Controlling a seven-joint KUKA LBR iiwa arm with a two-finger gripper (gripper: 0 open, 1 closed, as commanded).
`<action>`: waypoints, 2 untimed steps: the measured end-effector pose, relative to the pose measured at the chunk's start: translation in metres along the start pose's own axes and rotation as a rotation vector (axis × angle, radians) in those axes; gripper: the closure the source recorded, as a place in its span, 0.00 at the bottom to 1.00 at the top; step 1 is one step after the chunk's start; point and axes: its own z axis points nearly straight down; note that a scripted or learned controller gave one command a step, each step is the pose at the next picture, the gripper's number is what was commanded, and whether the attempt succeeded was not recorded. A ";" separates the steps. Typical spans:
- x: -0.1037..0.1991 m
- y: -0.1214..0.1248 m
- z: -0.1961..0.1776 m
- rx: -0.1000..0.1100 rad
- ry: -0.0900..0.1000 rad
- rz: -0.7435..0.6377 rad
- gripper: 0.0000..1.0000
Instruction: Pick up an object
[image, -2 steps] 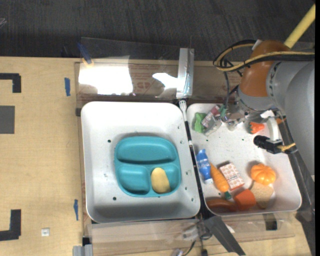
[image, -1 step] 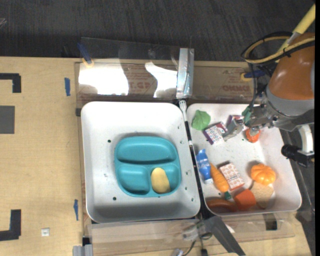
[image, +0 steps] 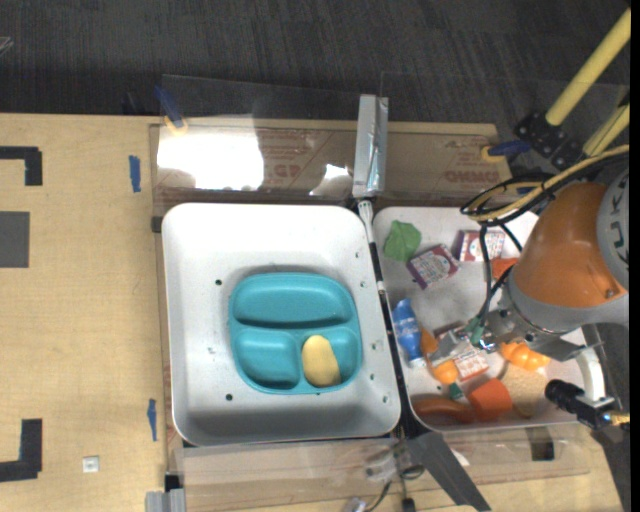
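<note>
Purple-labelled packet (image: 432, 265), print unreadable.

Two white bins (image: 190, 300) sit on a pale tan surface (image: 70, 330) marked with black corner shapes and bits of blue tape. The left bin holds a teal divided tray (image: 270, 325) with a yellow potato-like piece (image: 320, 361) in it. The right bin is a jumble: a green lump (image: 403, 240), a purple-and-white packet (image: 432, 265), a blue bottle (image: 406, 330), orange pieces (image: 488, 397). The arm (image: 568, 255) shows orange above grey.
</note>
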 end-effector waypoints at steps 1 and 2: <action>-0.009 0.020 0.030 -0.014 -0.005 -0.027 0.00; -0.024 0.037 0.024 -0.011 -0.004 0.232 0.00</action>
